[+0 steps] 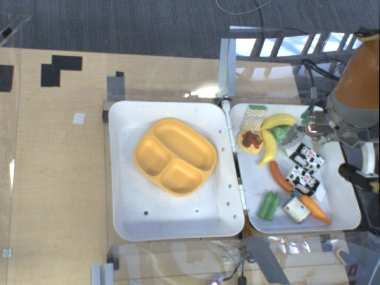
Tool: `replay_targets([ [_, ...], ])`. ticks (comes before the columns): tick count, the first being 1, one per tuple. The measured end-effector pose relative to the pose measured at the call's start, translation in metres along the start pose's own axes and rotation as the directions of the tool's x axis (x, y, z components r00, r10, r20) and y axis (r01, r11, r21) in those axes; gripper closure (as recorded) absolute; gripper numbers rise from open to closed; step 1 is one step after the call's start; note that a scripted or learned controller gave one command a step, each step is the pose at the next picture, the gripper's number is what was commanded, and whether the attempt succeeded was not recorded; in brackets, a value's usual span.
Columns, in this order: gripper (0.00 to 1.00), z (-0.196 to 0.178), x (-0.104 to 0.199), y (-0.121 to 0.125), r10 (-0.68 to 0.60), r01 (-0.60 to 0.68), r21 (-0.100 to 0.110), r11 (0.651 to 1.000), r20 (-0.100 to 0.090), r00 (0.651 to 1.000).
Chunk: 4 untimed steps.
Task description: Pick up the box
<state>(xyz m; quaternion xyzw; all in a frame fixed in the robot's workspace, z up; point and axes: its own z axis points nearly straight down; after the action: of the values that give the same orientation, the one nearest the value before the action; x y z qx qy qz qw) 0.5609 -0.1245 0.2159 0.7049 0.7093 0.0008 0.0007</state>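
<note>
Two patterned cartons, the likely box (305,170), lie at three o'clock in the right bin (350,221), below the claw (310,125), whose state cannot be told, so it should descend squarely, avoiding the banana (270,140).

Bench (53,177): pale wood surface, bearing black square markings (59,69) at its far left and a small grey patch (79,119). Lying directly on it, two shallow white bins sitting side by side, edges touching: left bin (127,212) and right bin (350,215). Grey metal brackets (116,86) standing at the bins' corners; an upright grey post (226,70) rising behind their junction
</note>
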Motion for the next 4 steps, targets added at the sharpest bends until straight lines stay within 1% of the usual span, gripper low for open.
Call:
replay_targets([
  [1,0.0,0.109,-0.003,-0.038,0.033,-0.033,-0.003,0.999,0.0,0.999],
  [2,0.0,0.11,-0.028,-0.048,0.032,-0.032,-0.002,0.999,0.0,0.999],
  [3,1.0,0.099,-0.028,-0.046,0.03,-0.03,-0.007,1.0,0.001,1.0],
  [4,1.0,0.068,-0.019,-0.056,0.279,-0.279,-0.001,0.96,0.0,0.96],
])
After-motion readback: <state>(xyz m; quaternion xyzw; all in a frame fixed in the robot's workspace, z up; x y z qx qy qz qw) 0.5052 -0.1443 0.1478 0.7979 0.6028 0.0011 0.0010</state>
